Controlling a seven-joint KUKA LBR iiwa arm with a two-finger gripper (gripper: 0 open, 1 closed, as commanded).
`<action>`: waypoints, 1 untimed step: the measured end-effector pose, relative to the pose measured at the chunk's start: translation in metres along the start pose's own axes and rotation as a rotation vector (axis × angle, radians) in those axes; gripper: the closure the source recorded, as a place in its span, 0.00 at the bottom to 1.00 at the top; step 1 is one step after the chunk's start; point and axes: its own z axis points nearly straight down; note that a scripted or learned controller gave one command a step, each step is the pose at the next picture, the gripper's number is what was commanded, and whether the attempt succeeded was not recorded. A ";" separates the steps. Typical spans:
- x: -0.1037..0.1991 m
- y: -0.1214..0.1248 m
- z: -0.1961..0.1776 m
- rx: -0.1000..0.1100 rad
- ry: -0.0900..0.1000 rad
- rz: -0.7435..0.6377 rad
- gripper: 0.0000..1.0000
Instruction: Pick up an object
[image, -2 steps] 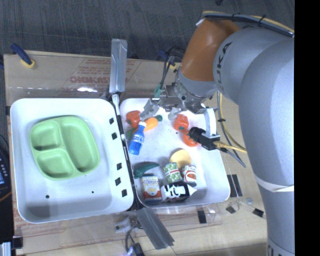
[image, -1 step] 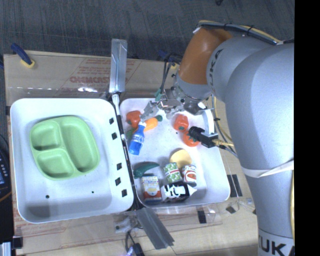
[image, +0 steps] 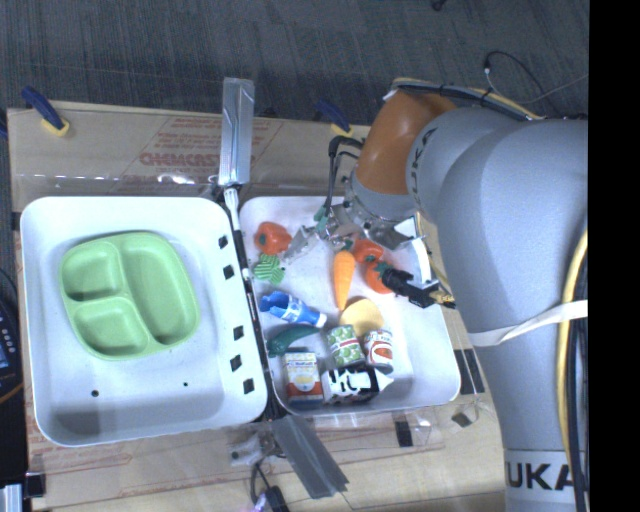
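My gripper (image: 345, 235) hangs low over the far part of the right bin (image: 437, 365), under the orange wrist band. Just below it lie an orange carrot (image: 343, 276) and a red-orange piece (image: 373, 264); the gripper's dark parts overlap that piece. A red tomato-like piece (image: 270, 237) and a small green item (image: 267, 267) lie to its left. Nearer the front sit a blue bottle (image: 292, 307), a dark green vegetable (image: 290, 337), a yellow lemon (image: 363, 314), two small cans (image: 346, 347) and a small box (image: 300, 376).
The left bin (image: 45, 400) holds a green divided plate (image: 125, 292). A ridge with black clips (image: 240, 315) separates the bins. The big grey arm (image: 500, 230) covers the right bin's right side. A black-and-white item (image: 352, 384) lies at the front wall.
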 end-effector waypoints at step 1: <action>-0.031 -0.079 -0.075 -0.005 -0.003 -0.013 0.00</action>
